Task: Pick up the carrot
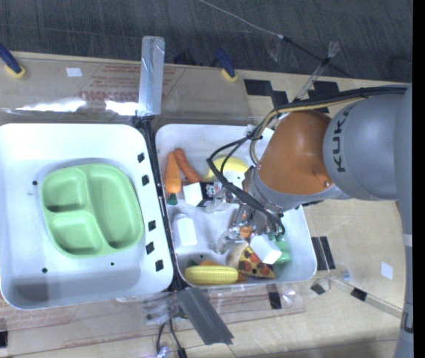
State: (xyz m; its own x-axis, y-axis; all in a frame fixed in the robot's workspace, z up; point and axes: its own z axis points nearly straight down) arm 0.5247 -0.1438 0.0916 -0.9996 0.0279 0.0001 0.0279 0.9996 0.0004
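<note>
The carrot (171, 174), orange with a small green tip at its near end, lies along the left wall of the right bin (197, 135). A darker orange-red piece (189, 167) leans against its right side. My gripper (241, 228) hangs low over the middle of the right bin, well to the right of the carrot and nearer the front. It is above a clutter of small items, and the grey wrist with its orange band (294, 155) covers the bin's right part.
The left bin (4, 200) holds a green divided tray (91, 207). In the right bin lie a corn cob (211, 275) at the front, a pizza slice (253, 262), a green item (281, 256), a white bottle (186, 230) and a yellow piece (233, 168).
</note>
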